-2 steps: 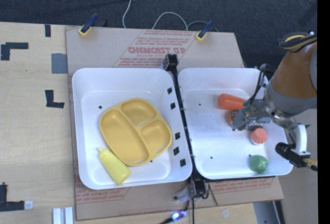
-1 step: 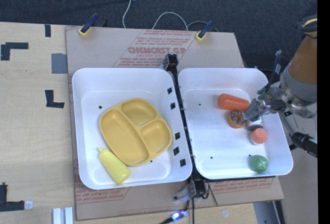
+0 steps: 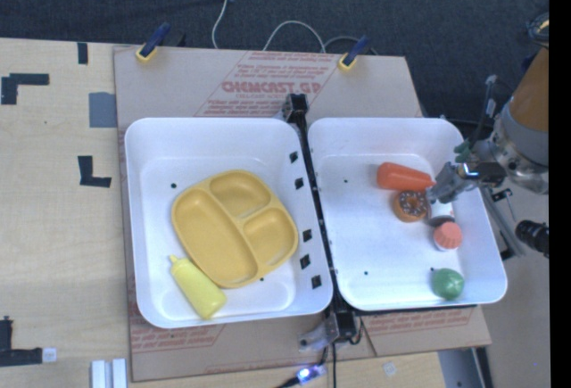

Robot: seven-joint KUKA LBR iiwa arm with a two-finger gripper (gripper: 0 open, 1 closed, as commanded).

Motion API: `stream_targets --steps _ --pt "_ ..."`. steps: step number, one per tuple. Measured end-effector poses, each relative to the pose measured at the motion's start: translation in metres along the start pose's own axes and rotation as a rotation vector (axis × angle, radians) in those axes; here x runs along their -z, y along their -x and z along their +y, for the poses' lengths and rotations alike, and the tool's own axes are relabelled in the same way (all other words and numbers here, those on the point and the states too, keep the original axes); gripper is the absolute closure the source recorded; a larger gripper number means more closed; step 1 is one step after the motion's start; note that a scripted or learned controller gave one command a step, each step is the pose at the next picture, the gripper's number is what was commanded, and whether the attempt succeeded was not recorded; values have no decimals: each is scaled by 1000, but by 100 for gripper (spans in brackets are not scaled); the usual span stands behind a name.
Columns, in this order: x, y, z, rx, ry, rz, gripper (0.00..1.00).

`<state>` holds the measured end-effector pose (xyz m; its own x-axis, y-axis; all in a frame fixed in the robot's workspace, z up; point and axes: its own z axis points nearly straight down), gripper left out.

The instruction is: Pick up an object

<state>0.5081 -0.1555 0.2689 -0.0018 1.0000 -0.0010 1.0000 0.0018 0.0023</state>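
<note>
The claw hangs low in the right bin, over its right-hand part, and whether it is open or closed cannot be told from this slanted view, since the grey metal blurs into one dark shape; nothing can be seen gripped in it. Nearest to it is the small round donut-like piece, brown with a speckled top, lying just beside and slightly below-left of the tip, perhaps touching it. Just above-left of the claw lies the orange carrot-shaped piece, its lower edge close to the donut-like piece. Just below the claw sits the pink and red ball-shaped piece, and farther below that, near the bin's front corner, the green round piece. The likely trouble is crowding: three pieces sit so close around the tip that a descent aimed at one could land a finger on top of another, or nudge the round ones so they roll away. The flat donut-like piece may also slip out of a shallow pinch. The right wall of the bin is near the wrist, so a wide approach could clip it. Well away to the left, in the other bin, lie the yellow divided plate and the yellow bottle, clear of any risk.
</note>
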Motion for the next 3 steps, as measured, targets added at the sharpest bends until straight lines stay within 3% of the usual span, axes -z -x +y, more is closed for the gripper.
stream_targets --steps 1,3 --pt "-7 -47 5 3 -3 2 100" --pt "-13 -161 -10 5 -5 3 100"
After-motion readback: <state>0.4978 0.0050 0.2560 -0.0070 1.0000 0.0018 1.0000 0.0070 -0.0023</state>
